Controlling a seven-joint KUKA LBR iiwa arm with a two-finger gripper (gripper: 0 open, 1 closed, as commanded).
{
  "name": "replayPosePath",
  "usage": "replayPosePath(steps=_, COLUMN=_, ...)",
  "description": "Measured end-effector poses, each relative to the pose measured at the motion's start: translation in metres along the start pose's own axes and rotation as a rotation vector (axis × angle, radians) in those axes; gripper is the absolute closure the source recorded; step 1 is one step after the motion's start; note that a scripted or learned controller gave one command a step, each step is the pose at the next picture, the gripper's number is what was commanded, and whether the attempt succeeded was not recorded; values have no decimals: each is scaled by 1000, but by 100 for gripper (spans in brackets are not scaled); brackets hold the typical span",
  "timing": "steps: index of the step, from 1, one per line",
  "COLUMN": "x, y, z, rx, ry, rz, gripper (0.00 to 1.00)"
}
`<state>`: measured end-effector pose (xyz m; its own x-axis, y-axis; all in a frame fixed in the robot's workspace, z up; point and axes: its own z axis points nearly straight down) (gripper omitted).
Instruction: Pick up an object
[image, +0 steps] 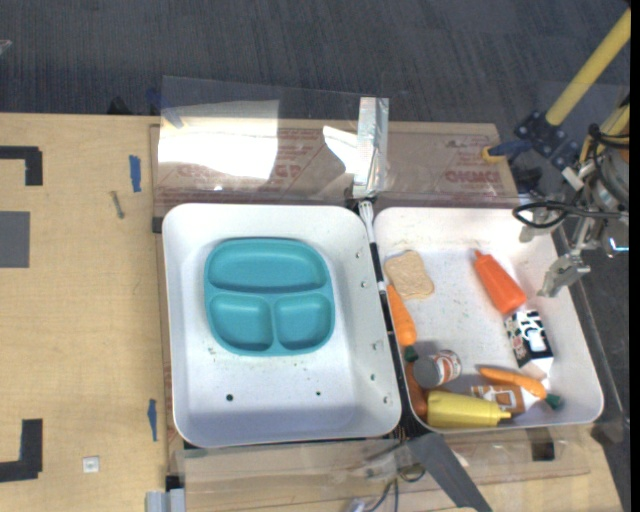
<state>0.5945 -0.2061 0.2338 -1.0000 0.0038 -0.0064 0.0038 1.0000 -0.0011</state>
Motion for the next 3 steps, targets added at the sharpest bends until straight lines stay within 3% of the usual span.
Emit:
replayPosePath(steps=1, x=4, y=-9, z=116, rx=8, ry=-31, rz=56, gripper=0)
replayPosePath(steps=2, x=-10, y=35, z=146, rx=-2, ry=-7, rz=57, gripper=0)
replayPosePath(steps=3, x=-13, y=33, z=131, rx=3, ry=-20, rz=58, gripper=100)
